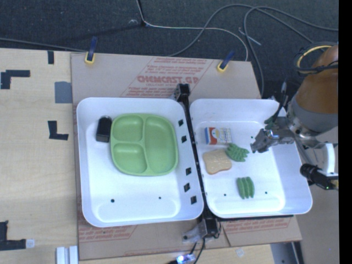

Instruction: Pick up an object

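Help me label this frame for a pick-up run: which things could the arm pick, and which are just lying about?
Candidates to pick:
carton
toast slice
leafy green toy
green pods
black block
green divided plate

Just there:
left bin
right bin
cardboard sheet
cables
clamps

The gripper hangs over the right bin.

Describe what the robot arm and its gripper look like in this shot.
The arm is bulky and rounded, grey with a broad orange band above the wrist. A yellow cable loop sits at its top, and thin dark cables run down beside it. The gripper is a small dark metal assembly of blocky parts with two fingers. A white-and-black fitting juts out beneath the arm at the bin's right edge.
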